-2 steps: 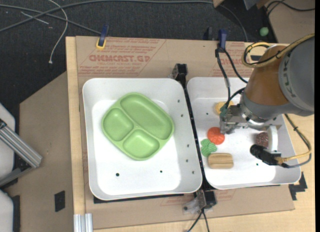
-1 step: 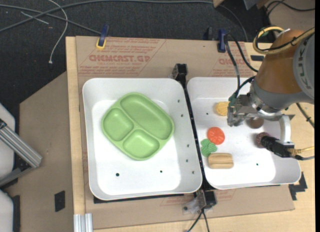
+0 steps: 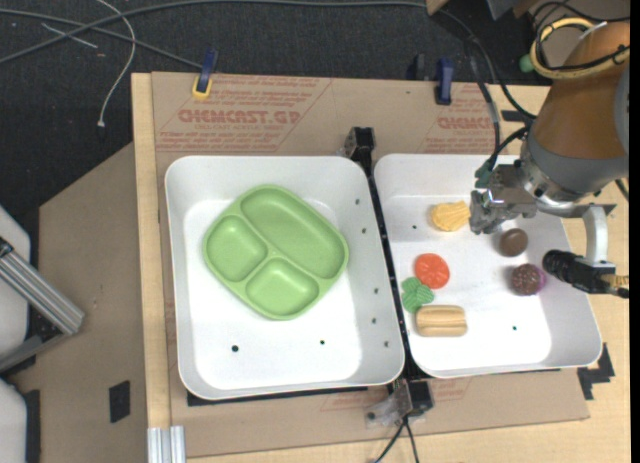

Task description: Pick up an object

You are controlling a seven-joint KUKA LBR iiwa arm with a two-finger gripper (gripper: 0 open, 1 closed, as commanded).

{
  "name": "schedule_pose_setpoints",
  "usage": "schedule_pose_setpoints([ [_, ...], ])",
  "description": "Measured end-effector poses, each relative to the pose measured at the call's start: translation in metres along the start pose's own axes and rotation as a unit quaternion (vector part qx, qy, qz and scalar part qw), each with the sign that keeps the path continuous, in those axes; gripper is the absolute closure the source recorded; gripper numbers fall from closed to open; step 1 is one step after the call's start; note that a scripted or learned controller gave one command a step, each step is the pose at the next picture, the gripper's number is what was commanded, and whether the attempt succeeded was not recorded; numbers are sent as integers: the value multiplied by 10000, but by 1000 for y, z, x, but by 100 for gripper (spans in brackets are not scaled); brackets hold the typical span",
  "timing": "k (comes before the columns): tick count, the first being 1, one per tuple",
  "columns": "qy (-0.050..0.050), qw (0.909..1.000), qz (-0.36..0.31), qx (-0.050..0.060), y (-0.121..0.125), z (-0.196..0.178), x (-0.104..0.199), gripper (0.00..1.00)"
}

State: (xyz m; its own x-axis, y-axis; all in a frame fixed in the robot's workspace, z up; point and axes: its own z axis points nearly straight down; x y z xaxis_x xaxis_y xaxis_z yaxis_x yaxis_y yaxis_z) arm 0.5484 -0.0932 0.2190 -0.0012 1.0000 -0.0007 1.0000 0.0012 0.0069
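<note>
My gripper [image 3: 486, 215] hangs low over the back of the right bin [image 3: 480, 351], reaching in from the right. A yellow toy food piece [image 3: 449, 216] lies just to its left, close to it or touching it. Just to its lower right rests a brown ball [image 3: 513, 242]. Nearer the front are a dark purple round piece [image 3: 526, 279], a red tomato-like piece [image 3: 432, 269], a green leafy piece [image 3: 415, 294] and a tan bun [image 3: 440, 320]. I see nothing held.
The left bin [image 3: 200, 341] holds a green divided plate [image 3: 275, 250]. A raised rim between the two bins [image 3: 381, 251] runs down the middle. Two clamps [image 3: 205, 71] [image 3: 443, 81] grip the board's far edge.
</note>
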Motion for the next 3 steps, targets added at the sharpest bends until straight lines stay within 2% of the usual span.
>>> schedule_pose_setpoints([
  [1,9,10000,7,51,0,17,0,100],
  [3,21,10000,-23,53,-21,21,111,100],
])
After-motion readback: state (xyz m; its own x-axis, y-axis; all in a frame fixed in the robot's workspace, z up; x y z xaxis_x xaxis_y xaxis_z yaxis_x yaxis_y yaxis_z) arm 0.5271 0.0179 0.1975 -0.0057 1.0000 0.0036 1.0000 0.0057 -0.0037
